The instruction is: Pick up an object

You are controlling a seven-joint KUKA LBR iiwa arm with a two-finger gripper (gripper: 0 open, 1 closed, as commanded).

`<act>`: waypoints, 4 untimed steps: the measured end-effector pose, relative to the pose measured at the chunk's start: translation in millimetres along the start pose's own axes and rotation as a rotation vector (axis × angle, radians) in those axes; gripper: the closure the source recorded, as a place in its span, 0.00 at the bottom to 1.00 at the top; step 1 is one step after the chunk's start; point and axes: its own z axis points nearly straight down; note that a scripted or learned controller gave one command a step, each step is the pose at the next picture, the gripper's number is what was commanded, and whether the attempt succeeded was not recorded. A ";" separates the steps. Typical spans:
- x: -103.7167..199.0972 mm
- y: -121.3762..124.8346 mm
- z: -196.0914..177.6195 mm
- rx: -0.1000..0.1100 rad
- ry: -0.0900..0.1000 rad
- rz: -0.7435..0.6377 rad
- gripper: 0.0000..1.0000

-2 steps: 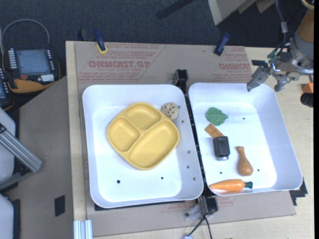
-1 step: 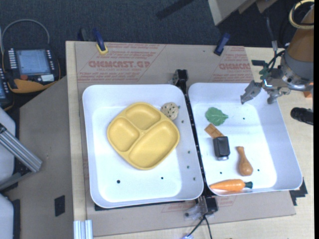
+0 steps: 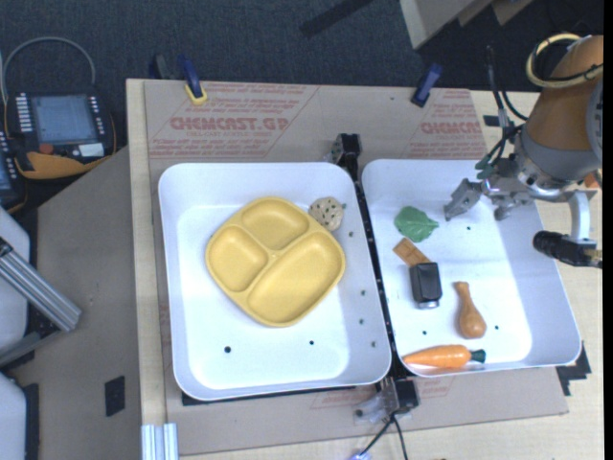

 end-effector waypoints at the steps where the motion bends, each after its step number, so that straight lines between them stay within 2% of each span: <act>1: 0.5 0.1 51.5 0.000 0.000 0.000 0.00; 2: 0.4 0.9 39.4 -0.004 -0.001 0.000 1.00; 4: -2.8 6.9 -46.4 -0.006 -0.002 0.000 1.00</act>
